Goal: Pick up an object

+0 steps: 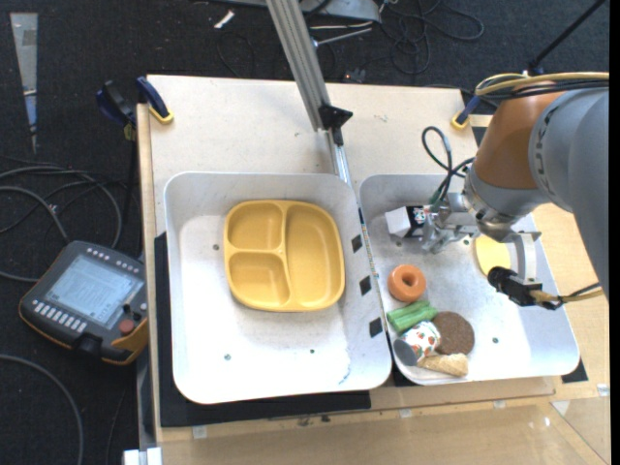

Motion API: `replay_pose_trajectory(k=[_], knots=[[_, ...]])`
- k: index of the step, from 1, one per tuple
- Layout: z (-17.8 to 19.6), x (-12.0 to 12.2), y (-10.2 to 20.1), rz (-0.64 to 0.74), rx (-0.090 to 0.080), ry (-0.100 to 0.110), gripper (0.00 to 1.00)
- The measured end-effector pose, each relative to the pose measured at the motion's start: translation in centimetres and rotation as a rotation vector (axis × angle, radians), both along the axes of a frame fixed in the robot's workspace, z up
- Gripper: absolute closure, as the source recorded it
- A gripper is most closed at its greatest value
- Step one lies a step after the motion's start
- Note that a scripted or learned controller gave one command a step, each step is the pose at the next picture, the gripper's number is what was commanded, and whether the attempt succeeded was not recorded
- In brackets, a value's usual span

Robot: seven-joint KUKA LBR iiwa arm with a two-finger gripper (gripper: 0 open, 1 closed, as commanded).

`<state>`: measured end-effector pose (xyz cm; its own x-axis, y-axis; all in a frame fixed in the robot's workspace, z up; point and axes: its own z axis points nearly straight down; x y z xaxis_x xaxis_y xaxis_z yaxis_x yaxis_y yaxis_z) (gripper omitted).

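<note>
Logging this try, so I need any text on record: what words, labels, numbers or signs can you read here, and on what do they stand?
None can be read.
Handheld controller on the floor: its screen is lit, but whatever it shows is too small and blurred to read.
White and black thing by the gripper: no legible print.
Dark marks on the divider between the bins: plain patches, no letters.
Yellow plate, doughnut: no text.
</note>
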<state>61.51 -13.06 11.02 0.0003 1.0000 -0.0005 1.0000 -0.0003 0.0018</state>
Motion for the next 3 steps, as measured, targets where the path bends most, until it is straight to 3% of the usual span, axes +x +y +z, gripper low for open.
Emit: replay_pose_trajectory(k=[3], knots=[[17.5,1.1,-0.6,0.004,-0.001,-0.005,1.00]])
